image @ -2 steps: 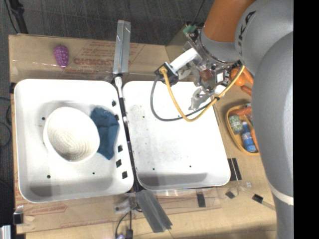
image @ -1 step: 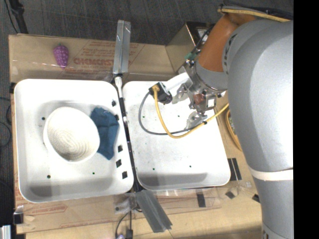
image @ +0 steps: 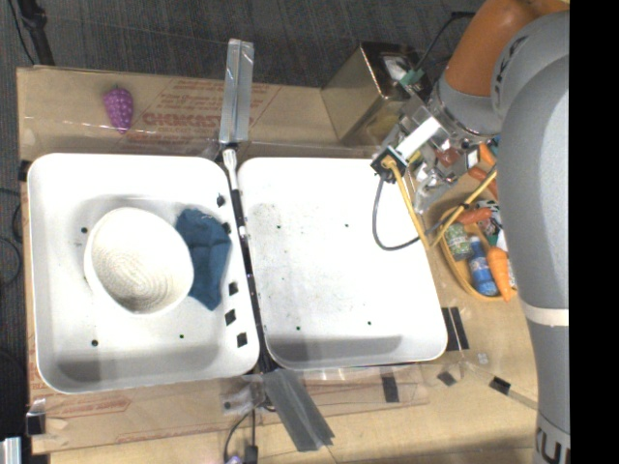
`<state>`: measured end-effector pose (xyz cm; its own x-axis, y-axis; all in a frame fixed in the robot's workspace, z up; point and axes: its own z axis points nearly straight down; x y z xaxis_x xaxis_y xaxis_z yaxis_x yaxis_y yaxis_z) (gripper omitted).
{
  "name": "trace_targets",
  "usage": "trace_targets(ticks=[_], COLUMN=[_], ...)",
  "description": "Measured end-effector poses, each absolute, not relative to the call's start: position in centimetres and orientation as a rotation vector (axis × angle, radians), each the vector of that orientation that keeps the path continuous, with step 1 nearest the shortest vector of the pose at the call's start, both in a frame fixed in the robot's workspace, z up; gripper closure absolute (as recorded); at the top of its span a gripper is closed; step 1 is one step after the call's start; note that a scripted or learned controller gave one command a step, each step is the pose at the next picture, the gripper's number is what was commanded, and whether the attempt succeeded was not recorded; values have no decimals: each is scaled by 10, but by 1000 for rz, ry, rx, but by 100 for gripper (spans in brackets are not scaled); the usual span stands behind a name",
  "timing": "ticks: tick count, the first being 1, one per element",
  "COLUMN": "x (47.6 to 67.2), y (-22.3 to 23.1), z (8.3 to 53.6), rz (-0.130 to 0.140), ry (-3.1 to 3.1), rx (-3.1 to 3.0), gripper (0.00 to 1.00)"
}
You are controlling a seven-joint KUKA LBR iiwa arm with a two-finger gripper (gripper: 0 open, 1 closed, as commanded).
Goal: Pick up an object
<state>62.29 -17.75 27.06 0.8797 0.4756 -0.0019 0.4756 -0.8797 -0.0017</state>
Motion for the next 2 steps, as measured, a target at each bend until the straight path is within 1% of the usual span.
trace_targets(ticks=[1,2], x=[628,629], y=[-209,-205], z=[403,411], rz=[3,11], ry=[-328,-346], rx=[-3122,-3117], gripper=[0,100])
